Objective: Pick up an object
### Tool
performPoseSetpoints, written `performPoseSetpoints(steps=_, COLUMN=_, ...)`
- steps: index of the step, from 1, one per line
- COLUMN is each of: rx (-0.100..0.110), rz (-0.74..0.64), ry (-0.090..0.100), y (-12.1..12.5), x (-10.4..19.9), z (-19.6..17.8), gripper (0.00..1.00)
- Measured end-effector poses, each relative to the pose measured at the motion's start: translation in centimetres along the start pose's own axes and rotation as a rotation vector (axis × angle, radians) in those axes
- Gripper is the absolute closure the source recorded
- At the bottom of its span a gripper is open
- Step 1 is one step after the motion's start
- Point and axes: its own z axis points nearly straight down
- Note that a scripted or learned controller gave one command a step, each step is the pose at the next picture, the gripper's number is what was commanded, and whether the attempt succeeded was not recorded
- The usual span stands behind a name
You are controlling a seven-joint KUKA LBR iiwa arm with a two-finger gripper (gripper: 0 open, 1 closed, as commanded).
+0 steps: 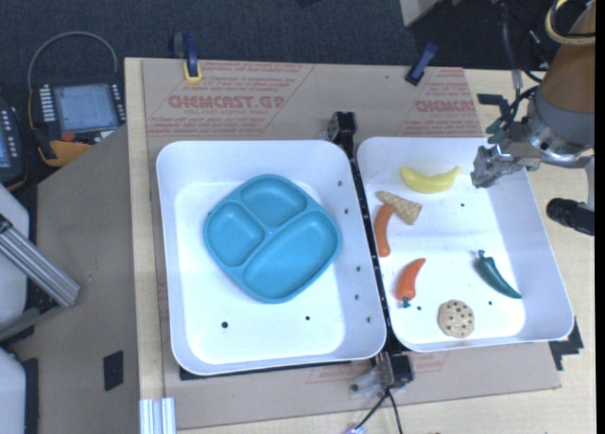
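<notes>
Bins are sitting side by side on your bench, two of them: the left bin point(180, 234) is carrying one blue divided plate point(272, 236), and the right bin point(529, 224) is carrying six small things. You are looking at one yellow banana point(428, 178) near the far wall, one waffle cone piece point(401, 205) and one orange carrot point(382, 229) lying just beside each other close to the left wall, one red-orange pepper point(409, 280) toward the middle, one dark green pepper point(494, 274) to its right, and one round cookie point(456, 318) near the front edge.

Both bins are resting on a brown board point(302, 92) printed with red lettering; dark floor is showing beyond it.

Your gripper point(484, 169) is hanging over the right bin's far right corner, just right of the banana, with nothing between its fingers; you cannot tell whether they are apart or together. White floor is lying open between the banana and the green pepper.
</notes>
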Motion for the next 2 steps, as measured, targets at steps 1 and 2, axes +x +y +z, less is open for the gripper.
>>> performPoseSetpoints(steps=1, rx=-0.001, rz=-0.001, ry=0.000, y=0.2, x=0.0, z=-5.2, gripper=1.00)
performPoseSetpoints(steps=2, rx=0.009, rz=-0.006, ry=0.006, y=-0.6, x=6.3, z=-4.4, gripper=1.00)
